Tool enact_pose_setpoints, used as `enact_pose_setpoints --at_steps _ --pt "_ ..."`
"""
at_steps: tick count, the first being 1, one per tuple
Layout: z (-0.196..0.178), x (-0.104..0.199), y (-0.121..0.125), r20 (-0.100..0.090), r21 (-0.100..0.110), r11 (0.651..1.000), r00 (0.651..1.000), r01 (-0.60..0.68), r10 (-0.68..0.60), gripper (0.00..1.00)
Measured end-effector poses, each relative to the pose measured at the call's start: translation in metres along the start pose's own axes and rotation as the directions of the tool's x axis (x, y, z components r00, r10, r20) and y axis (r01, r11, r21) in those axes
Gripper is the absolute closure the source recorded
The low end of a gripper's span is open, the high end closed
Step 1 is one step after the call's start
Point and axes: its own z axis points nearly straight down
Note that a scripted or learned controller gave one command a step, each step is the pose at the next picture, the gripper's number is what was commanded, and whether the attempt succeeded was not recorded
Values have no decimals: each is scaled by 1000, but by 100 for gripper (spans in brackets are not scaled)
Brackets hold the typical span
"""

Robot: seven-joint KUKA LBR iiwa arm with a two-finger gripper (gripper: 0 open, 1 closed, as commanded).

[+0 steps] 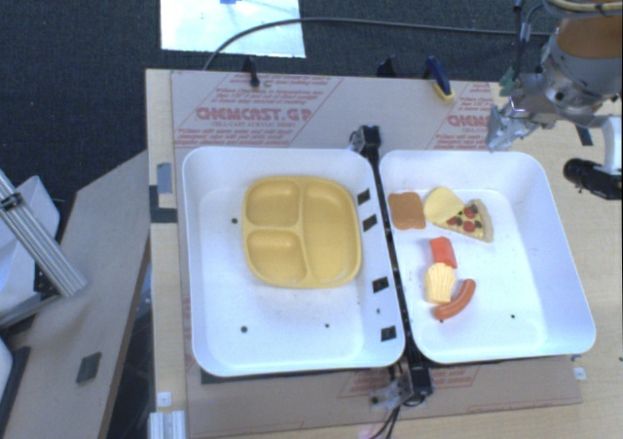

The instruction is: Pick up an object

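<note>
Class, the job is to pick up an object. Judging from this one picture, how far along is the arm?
Done: nothing lifted yet. The pizza slice, sausage and other toy foods all lie in the right bin; the yellow tray sits in the left bin.
In hand: the gripper hangs above the right bin's far edge, nothing visible between its fingers.
Left: descend, grasp one piece, lift.

Toy foods (443, 250) clustered flat in the right bin's (545, 262) left half
</note>
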Motion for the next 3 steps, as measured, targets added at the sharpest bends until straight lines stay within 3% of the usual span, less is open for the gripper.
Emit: enact_pose_setpoints --at_steps 2,3 --pt "23 121 10 -3 2 1000 1000 4 -4 100" --pt "42 174 3 -3 3 1000 1000 3 -3 100"
